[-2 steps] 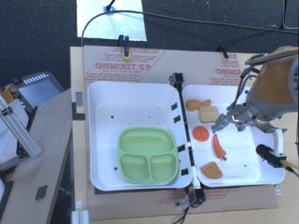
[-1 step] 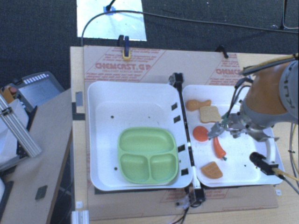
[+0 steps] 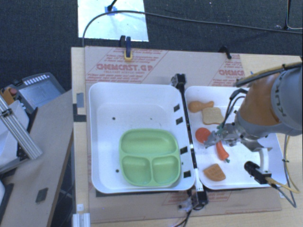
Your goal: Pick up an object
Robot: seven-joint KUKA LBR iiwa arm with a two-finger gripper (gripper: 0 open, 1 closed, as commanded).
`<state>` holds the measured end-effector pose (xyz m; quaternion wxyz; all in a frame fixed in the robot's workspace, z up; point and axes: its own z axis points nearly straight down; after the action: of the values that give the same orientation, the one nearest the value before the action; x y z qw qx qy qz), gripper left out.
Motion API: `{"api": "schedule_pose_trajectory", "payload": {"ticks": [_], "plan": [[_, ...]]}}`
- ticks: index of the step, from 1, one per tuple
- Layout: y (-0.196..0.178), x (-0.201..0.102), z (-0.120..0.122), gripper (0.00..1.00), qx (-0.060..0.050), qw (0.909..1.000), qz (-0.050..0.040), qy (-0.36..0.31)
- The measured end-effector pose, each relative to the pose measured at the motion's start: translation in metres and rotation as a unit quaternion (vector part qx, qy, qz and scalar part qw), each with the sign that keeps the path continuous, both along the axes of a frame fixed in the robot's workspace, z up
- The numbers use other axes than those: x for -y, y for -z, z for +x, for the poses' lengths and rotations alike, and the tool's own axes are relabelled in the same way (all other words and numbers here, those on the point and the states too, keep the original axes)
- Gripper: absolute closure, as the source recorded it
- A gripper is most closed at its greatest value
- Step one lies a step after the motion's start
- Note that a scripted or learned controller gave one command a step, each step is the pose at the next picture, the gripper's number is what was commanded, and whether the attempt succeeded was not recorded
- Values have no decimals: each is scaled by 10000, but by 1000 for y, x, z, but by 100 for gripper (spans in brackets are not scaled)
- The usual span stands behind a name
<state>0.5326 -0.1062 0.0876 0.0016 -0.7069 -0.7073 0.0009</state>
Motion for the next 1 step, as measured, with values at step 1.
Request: {"api": "schedule_pose_trajectory", "payload": {"ticks": [1], "plan": [[-13, 0, 1, 100, 27, 10000, -6, 1]]}}
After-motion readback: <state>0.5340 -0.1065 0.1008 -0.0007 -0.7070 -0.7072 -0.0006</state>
